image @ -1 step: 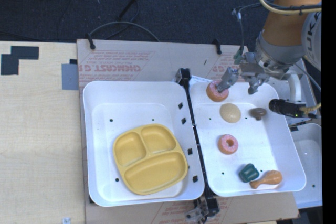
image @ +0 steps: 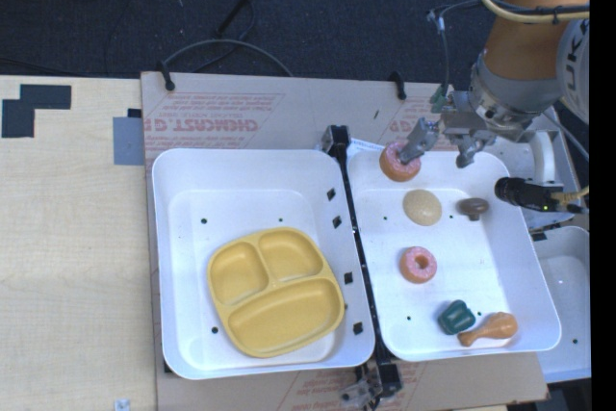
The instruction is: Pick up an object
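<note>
Lowest in the frame, a tan plastic drumstick (image: 490,329) and green toy pepper (image: 456,316) lie untouched. Toward the upper right, the gripper (image: 441,147) hangs with jaws apart, one finger touching a pink-frosted toy doughnut (image: 398,163) by the right-hand white bin's (image: 539,284) far wall. Closing there could pinch only its rim and let it slip.

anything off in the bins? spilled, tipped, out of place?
Nothing spilled or damaged. One thing stands out: a donut sits up on the back rim of the right bin under the gripper, instead of flat on the floor like the other donut. The yellow tray lies askew in the left bin.
</note>
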Robot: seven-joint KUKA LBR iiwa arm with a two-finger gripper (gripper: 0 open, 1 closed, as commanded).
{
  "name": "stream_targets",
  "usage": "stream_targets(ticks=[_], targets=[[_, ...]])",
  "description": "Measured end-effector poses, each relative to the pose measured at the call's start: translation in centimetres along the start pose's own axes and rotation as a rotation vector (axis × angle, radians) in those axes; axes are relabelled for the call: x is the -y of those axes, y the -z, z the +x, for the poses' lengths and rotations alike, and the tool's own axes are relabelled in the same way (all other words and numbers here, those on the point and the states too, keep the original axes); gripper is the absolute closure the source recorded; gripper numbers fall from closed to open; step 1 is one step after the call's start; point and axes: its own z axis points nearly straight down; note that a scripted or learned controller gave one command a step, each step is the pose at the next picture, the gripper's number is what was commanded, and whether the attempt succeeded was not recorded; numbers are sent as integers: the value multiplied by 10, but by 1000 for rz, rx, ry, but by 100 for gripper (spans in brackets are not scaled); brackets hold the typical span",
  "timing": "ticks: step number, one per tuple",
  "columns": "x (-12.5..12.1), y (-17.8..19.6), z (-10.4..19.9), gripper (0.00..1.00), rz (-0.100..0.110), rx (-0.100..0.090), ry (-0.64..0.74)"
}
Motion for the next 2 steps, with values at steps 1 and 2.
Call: stream_targets(ticks=[1,2], targets=[[0,-43,-1,0,3,0,0],[4,-106,-6,0,5,0,-1]])
